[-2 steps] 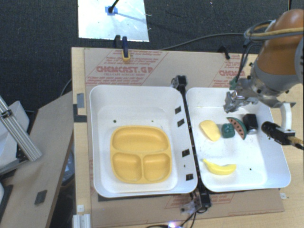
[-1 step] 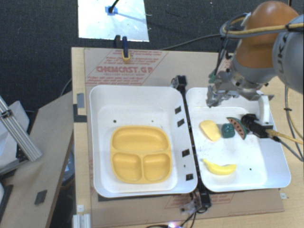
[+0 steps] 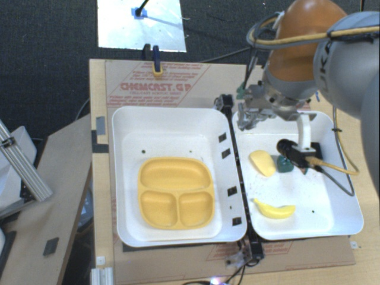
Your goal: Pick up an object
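The right bin (image 3: 332, 218) holds three things. A pale yellow rounded piece (image 3: 262, 162) lies near its middle left, with a small teal object (image 3: 285, 165) just to its right, partly hidden. A yellow banana (image 3: 274, 209) lies near the front. My gripper (image 3: 248, 119) hangs over the bin's back left corner, above and behind the pale yellow piece, apart from all three. Nothing shows between its tips.
The left bin (image 3: 127, 159) holds a yellow divided tray (image 3: 176, 193). A ridge with black clips (image 3: 230, 159) separates the two bins. The arm's orange band (image 3: 303, 34) and grey body loom over the right bin's back.
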Controlling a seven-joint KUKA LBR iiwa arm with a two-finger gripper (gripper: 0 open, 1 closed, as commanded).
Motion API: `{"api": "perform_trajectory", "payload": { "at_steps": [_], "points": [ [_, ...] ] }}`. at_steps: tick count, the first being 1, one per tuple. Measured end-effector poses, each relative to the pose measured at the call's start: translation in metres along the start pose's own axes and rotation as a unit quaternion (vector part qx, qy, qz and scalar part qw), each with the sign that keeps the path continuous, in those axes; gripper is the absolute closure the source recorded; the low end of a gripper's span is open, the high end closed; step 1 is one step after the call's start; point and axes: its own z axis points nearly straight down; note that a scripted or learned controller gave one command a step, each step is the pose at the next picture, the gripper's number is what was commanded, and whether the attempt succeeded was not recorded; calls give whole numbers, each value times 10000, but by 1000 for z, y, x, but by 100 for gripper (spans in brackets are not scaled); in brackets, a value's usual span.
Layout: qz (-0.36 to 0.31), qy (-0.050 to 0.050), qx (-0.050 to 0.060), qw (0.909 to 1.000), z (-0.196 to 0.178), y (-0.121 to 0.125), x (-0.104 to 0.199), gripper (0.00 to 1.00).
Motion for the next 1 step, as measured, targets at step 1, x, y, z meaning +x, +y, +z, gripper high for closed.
{"api": "perform_trajectory", "payload": {
  "at_steps": [1],
  "points": [
    [0,-2,2,10000,9,11,49,100]
  ]
}}
